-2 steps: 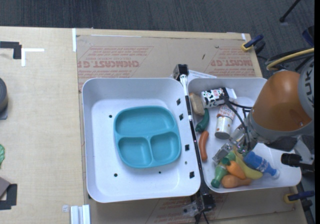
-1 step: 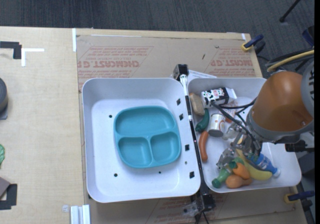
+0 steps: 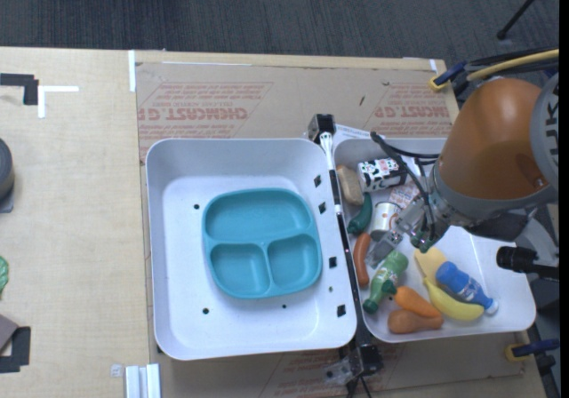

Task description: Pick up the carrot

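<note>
Claw (image 3: 397, 236) is down in the right bin (image 3: 520, 309), near its middle, hanging off the grey arm with the orange band (image 3: 493, 143) that comes in from the right. Can't tell its state: the tip sits in a tangle of cables and clutter, so open or clenched is not readable, and nothing is clearly seen in its grasp. Carrot (image 3: 416, 301) lies in the same bin, toward the near edge, tip pointing up-left, below and a little right of the claw and apart from it. Touching the carrot's near side is a brownish-orange rounded piece (image 3: 412, 322), looks like a potato or similar. Just right of the carrot: a yellow banana (image 3: 444, 296) with a blue bottle (image 3: 465, 287) lying across it. Just left: a green bottle (image 3: 382, 277), tilted, with a red-orange piece (image 3: 361, 258) beside it along the bin's left wall. Further back in that bin: a green vegetable (image 3: 360, 217), a tan piece (image 3: 348, 184), and a small black-and-white carton (image 3: 380, 173). Left bin (image 3: 169, 254) holds a teal three-section plate (image 3: 261, 242), flat, roughly centred. Both bins sit on brown cardboard (image 3: 231, 99) over the pale wooden bench (image 3: 67, 236).
</note>
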### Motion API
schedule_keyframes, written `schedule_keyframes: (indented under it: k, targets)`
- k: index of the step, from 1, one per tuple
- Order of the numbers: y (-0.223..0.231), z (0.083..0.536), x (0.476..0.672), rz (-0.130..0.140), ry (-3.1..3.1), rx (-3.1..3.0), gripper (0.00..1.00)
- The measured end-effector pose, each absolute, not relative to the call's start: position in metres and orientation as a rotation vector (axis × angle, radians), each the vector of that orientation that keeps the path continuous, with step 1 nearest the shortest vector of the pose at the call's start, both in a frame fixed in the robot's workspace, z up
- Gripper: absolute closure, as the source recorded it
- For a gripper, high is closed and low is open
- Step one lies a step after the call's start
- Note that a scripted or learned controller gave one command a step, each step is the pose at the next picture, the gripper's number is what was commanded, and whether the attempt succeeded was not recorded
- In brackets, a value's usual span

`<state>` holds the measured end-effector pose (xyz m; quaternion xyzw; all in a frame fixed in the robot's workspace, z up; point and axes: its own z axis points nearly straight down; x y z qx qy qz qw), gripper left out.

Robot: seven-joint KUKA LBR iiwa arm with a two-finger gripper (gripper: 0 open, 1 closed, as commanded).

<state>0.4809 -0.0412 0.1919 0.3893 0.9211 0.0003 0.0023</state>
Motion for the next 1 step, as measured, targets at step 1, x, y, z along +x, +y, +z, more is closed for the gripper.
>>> schedule_keyframes:
  k: [1]
  targets:
    - [-0.0443,0.1918,0.4804,0.0,3.038,0.782,0.0]
